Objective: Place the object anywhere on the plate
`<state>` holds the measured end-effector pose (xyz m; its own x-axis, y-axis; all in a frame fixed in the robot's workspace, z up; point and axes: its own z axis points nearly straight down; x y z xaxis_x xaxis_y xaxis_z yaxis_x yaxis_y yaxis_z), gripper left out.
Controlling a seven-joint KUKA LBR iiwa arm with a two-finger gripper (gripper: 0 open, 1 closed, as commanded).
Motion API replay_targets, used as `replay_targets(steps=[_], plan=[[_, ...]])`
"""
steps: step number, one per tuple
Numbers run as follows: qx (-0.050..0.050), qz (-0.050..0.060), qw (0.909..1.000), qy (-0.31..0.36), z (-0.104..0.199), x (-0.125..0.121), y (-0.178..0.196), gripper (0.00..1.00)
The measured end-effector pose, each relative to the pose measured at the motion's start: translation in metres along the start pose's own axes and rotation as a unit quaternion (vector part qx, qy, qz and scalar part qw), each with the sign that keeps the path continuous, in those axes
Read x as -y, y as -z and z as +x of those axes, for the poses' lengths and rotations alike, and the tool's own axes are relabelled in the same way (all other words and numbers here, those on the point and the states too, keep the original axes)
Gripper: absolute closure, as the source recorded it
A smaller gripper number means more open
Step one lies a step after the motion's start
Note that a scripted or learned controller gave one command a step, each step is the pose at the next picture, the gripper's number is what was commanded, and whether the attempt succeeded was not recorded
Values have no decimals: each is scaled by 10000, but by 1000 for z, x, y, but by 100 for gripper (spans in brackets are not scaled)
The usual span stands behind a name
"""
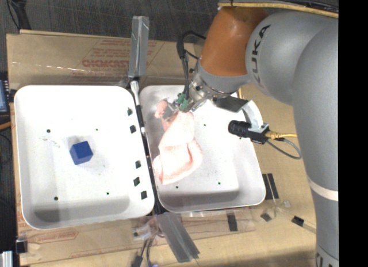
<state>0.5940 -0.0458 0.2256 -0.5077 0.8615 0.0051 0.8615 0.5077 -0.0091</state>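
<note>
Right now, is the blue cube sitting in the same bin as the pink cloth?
No, the blue cube lies in the left bin, while the pink cloth lies in the right bin.

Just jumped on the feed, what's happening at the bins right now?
The arm reaches over the right bin, its gripper down at the top of a pink cloth that lies draped along that bin's left side. A blue cube sits alone in the left bin.
</note>
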Motion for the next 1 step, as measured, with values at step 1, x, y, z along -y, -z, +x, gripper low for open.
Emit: replay_targets(steps=[1], plan=[[21, -16, 9796, 2012, 35, -33, 7, 100]])
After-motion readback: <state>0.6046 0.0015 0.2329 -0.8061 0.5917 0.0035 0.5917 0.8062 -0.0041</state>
